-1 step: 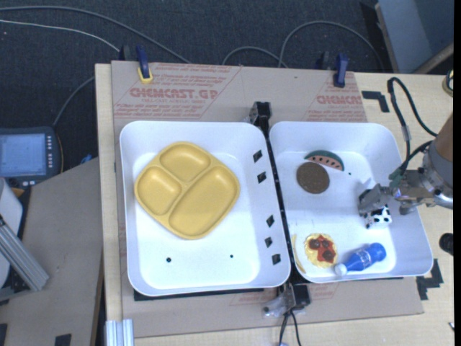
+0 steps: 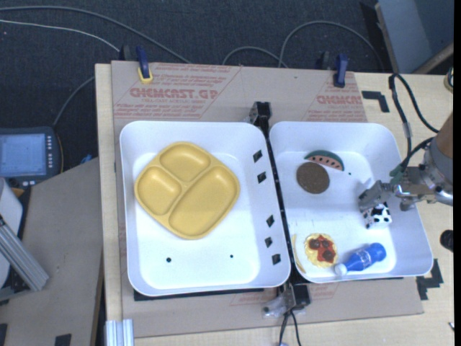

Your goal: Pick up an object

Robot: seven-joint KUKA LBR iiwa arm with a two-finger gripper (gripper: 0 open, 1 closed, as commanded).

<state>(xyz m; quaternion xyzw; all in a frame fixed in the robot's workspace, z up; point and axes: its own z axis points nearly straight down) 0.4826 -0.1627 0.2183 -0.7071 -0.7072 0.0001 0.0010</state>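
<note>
Where the right bin (image 2: 403, 157) nears its right wall, the end effector (image 2: 376, 202), grip state unclear, touches the cow toy (image 2: 379, 215).

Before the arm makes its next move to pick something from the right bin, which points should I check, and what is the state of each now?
1. Gripper is over the right bin: ok.
2. A target lies close: the black-and-white cow toy sits just below the gripper: ok.
3. Fingers open or shut: cannot tell.
4. Something held between the fingers: cannot tell, nothing seen there.
5. Neighbours apart from the cow: brown disc, watermelon slice, blue bottle and pizza toy all lie clear of it: ok.
6. Yellow divided plate rests in the left bin, out of the way: ok.
</note>
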